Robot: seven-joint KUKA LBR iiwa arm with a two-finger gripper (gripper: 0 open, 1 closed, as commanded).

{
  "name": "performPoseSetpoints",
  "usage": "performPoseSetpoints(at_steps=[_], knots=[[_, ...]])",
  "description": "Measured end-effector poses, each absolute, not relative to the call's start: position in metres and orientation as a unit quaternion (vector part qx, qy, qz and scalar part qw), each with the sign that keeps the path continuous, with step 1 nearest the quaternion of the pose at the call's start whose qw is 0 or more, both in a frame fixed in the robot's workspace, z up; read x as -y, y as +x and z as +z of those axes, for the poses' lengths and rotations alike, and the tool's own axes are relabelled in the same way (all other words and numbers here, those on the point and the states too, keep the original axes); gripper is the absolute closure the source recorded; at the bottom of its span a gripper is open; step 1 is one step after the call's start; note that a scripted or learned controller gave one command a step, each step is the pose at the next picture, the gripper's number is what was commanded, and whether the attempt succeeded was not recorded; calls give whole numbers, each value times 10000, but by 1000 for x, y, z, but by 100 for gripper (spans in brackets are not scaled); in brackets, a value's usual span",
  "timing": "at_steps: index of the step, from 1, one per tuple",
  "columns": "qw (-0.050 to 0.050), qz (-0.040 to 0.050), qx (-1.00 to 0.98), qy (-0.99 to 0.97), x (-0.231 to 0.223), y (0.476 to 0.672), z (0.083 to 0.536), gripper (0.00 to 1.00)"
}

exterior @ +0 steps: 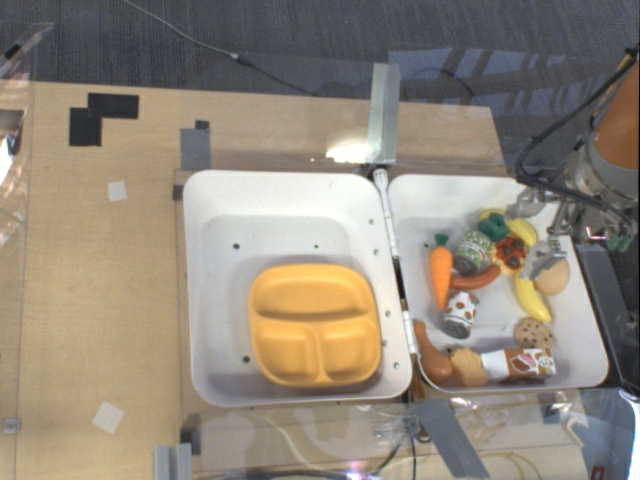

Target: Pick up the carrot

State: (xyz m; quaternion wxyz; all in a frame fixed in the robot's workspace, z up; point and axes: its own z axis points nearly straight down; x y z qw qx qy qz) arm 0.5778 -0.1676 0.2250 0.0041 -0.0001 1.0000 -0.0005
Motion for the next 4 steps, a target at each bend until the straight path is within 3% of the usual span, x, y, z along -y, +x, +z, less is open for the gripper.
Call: performPoseSetpoints(at_steps=[1,2,3,4], knots=[[93,7,-9999,-117,103,591,104,0],[85,2,-9996,-284,83,597,90,0],[116,-1,-9994,-312,82,599,104,100],[74,-7,-9856,-1691,43,592,194,100]])
